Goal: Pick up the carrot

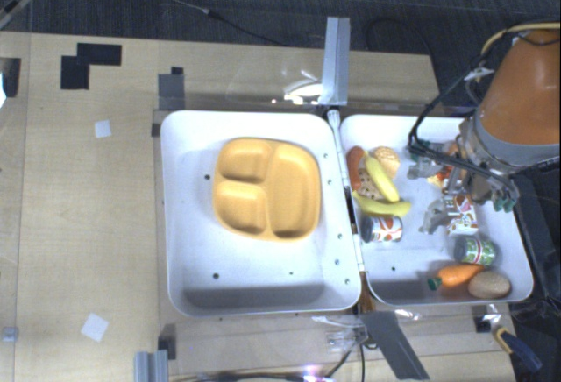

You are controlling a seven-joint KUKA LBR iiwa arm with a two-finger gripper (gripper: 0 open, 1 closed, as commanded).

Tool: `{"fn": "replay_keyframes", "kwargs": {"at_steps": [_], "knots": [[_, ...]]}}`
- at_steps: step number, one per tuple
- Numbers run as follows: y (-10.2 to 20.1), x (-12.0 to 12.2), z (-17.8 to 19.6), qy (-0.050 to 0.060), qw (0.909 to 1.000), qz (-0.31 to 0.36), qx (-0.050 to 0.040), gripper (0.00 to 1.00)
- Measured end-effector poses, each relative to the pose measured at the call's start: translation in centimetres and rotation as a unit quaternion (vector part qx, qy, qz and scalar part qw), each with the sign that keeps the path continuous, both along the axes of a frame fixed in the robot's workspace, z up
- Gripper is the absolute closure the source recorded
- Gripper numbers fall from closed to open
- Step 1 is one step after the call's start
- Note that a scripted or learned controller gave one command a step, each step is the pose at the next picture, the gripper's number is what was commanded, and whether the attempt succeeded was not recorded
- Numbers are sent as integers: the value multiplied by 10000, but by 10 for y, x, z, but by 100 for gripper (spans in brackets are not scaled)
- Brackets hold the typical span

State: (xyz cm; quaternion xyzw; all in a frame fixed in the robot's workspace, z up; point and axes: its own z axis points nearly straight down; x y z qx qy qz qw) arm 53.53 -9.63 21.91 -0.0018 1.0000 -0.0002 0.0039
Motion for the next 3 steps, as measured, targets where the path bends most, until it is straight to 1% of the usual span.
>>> {"fn": "replay_keyframes", "kwargs": {"at_steps": [1,2,3], "knots": [[-25,-33,-70,12,9905,-1375,9,0],[-54,-47,-107,18,9682,-2501,15,0],[-38,-47,-121,12,9250,-3801,27,0]]}}
